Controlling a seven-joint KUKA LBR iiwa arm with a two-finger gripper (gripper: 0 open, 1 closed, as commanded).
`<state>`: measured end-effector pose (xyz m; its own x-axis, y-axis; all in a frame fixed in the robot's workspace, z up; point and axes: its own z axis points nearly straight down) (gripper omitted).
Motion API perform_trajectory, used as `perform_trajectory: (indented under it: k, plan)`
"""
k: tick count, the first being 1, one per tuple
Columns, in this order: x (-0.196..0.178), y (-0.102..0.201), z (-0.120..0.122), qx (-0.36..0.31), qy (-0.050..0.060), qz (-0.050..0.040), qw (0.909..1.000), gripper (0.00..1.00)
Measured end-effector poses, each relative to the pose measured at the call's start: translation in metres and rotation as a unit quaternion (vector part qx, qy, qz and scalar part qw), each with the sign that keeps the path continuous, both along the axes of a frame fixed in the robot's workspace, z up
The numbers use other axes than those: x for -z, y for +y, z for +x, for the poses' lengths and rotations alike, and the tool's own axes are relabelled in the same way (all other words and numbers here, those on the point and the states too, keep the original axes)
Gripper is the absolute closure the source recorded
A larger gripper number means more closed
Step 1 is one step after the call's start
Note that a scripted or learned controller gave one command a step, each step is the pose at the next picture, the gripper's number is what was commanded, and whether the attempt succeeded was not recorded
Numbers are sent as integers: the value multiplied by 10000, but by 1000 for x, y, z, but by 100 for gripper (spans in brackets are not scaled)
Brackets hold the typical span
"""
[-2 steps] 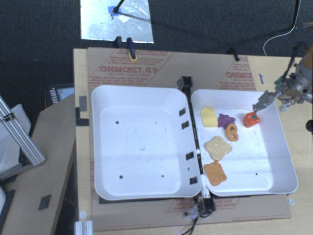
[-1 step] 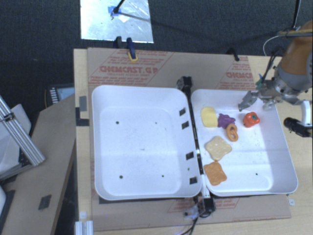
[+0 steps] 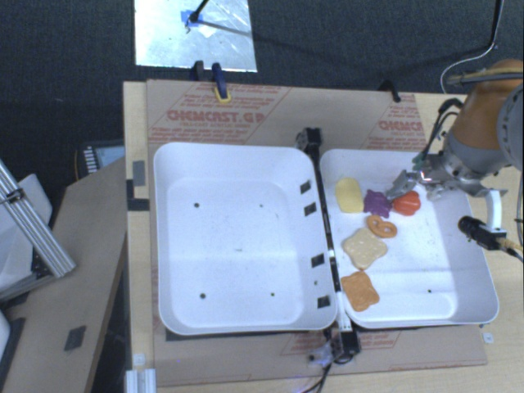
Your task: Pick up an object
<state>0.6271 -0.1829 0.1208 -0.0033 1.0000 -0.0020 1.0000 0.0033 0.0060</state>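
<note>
Table carries two white bins: left bin at frame centre, right bin at right. End effector, upper right, sits over the red object; grip state cannot be determined. Yellow, purple, orange and tan pieces lie adjacent.

I see two smooth white plastic bins on a printed cardboard sheet. Behind, crinkled foil shines on dark carpet.

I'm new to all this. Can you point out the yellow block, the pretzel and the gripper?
Yellow block (image 3: 349, 195), camera view, middle of its top.
Pretzel (image 3: 381, 228), camera view, its centre.
Gripper (image 3: 401, 188), camera view, at its fingertips.
</note>
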Motion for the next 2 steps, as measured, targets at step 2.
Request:
perform_trajectory:
  k: [2]
  plan:
    - [34, 64, -73, -5, 6, 9, 10000, 0]
